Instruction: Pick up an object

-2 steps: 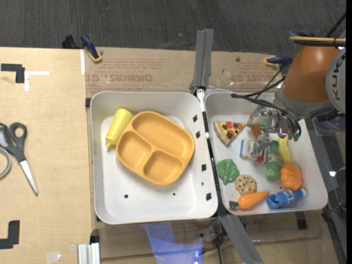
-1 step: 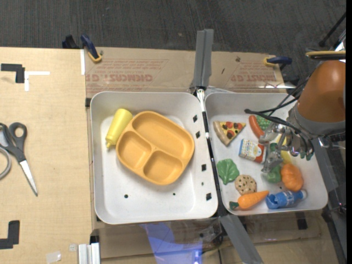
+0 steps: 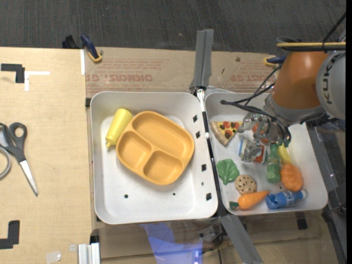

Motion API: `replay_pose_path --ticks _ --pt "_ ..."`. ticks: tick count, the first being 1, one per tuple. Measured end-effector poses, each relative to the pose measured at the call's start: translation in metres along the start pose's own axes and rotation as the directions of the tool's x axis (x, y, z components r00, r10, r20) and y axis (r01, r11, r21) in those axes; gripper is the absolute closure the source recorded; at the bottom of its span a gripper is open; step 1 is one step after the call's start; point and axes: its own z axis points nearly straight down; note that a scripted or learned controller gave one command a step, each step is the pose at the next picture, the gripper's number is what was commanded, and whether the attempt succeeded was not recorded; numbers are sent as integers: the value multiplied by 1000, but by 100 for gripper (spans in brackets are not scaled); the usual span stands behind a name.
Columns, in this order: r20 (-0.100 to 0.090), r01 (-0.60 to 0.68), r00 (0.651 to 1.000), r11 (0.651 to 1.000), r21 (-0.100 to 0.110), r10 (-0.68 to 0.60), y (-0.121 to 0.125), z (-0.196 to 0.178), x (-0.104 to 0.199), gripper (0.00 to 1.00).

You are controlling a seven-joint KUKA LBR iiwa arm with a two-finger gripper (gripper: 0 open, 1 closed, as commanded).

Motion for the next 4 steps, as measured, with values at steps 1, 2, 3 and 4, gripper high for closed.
replay_pose_path --ticks 1,2,3,4 --pt "-1 80 997 997 1 -80 -45 -1 26 0" --pt "8 18 1000 1000 2 -18 -90 -2 91 0" --pt "0 90 996 996 0 -90 -28 0 25 0" --pt "3 -37 999 999 1 37 -41 -1 -8 0"
